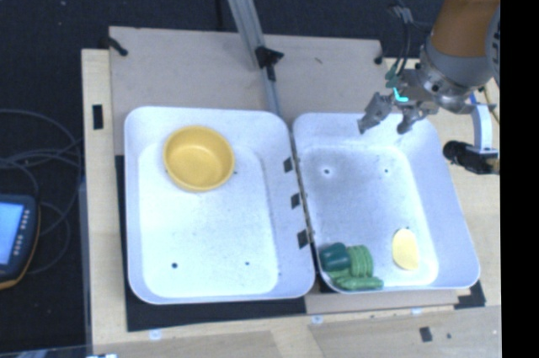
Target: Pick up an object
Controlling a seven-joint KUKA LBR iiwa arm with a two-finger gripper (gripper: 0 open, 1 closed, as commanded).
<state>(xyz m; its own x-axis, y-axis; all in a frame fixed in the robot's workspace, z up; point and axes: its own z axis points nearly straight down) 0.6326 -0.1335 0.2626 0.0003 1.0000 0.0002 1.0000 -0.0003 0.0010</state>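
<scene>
My pincer is up high, toys down low.
My pincer [389, 120] is open and holds nothing; the green toy [349, 262] lies at the bin's near end.

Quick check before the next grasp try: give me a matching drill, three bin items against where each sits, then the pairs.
Things:
1. yellow bowl
2. green object
3. pale yellow object

Places:
A. near edge of the right bin, by the divider
B. far part of the left bin
C. near right corner of the right bin

Pairs: 1-B, 2-A, 3-C
</scene>
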